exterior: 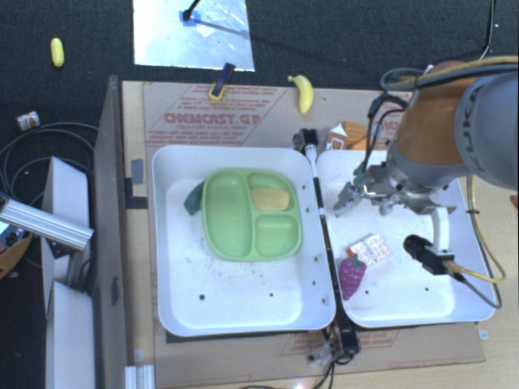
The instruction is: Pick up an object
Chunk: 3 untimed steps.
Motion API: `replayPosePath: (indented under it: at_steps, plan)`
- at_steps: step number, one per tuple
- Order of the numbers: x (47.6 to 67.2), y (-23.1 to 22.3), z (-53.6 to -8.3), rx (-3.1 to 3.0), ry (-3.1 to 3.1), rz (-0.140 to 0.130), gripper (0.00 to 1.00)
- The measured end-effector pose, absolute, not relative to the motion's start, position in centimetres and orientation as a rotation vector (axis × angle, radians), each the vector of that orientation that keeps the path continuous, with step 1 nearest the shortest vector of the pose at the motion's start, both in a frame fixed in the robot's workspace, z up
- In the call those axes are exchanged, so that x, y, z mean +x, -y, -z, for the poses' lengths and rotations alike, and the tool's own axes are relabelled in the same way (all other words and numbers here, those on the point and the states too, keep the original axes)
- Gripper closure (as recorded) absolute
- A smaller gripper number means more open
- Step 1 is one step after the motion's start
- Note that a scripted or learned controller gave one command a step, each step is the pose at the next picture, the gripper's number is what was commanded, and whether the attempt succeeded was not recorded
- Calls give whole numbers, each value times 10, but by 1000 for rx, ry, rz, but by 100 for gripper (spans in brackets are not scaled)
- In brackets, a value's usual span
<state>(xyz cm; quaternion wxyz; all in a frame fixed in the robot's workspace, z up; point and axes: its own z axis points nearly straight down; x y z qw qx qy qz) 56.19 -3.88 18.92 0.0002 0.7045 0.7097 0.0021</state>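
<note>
In the right bin (454, 302), a purple bunch of toy grapes (352, 275) lies near the left wall. A small white and red packet (371, 250) sits just above it. My gripper (355, 196) hangs over the upper left of this bin, above and apart from both, with nothing visibly in it. The left bin (174, 298) holds a green divided plate (250, 215) with a yellow piece (271, 198) in its upper right compartment. A dark green object (194, 198) lies against the plate's left edge.
A black fitting with a yellow cable (428, 255) hangs from the arm over the right bin. An orange item (353, 134) sits behind that bin, partly hidden by the arm. A toy banana (303, 93) lies on the cardboard at the back.
</note>
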Motion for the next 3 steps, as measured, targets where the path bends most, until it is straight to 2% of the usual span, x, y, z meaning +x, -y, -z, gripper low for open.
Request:
replayPosePath:
  at_steps: [1, 2, 3]
  plan:
    - [571, 87, -100, 2226, -2220, 7, 0]
    - [512, 44, -189, 2213, -2227, -7, 0]
    - [540, 101, -81, 2223, -2215, -2, 0]
